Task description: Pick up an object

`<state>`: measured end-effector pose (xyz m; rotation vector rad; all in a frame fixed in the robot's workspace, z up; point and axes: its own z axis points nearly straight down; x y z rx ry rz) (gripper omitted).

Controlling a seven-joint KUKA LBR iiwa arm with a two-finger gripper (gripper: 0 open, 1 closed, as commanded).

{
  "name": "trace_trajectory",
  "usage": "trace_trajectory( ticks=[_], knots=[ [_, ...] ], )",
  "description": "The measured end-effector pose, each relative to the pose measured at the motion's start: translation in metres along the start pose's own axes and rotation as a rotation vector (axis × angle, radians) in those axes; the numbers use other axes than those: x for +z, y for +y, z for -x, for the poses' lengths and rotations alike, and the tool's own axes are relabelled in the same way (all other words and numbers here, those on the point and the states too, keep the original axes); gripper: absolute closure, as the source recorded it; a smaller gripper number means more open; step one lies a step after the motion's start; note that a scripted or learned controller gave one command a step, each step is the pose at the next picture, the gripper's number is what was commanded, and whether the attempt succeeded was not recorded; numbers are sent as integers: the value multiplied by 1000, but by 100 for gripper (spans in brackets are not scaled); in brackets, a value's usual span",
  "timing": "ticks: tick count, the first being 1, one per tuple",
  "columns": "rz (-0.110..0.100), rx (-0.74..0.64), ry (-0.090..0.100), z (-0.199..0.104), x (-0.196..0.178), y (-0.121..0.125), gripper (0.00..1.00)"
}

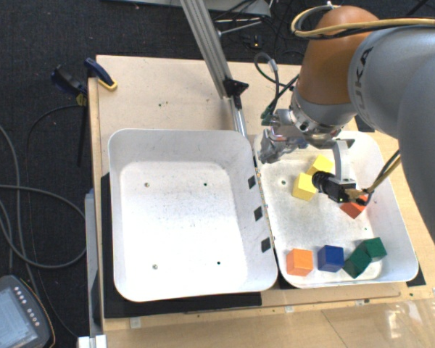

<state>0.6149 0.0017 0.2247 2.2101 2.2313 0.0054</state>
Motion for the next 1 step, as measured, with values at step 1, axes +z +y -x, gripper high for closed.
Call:
trace_trajectory(
  ticks=[1],
  knots=[
    [-4,1,0,-53,6,-8,100]
  ],
)
